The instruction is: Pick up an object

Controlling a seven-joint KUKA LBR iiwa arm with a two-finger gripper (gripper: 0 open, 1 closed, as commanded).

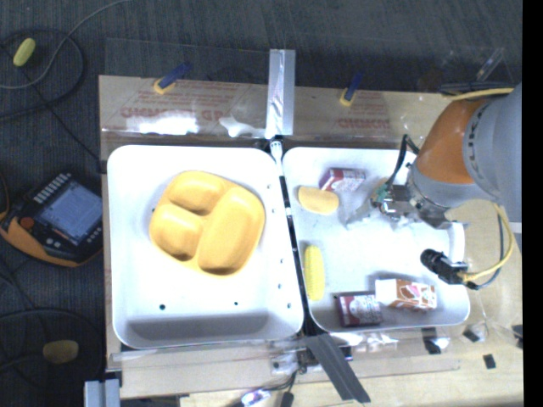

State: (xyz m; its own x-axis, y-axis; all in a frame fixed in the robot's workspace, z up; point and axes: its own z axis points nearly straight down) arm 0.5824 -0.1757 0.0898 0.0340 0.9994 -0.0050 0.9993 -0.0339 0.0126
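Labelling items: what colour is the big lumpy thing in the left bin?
Yellow, the lumpy thing, seen in the camera view.

The gripper is hanging over the right bin, near its far side. Just left of it a yellow bun-shaped piece and a red packet are crowding the far corner. Nearer the camera, bare white floor is lying open below the claw. Beyond that gap, a corn cob is lining the left wall, while a dark can and a red-and-white carton are blocking the near wall
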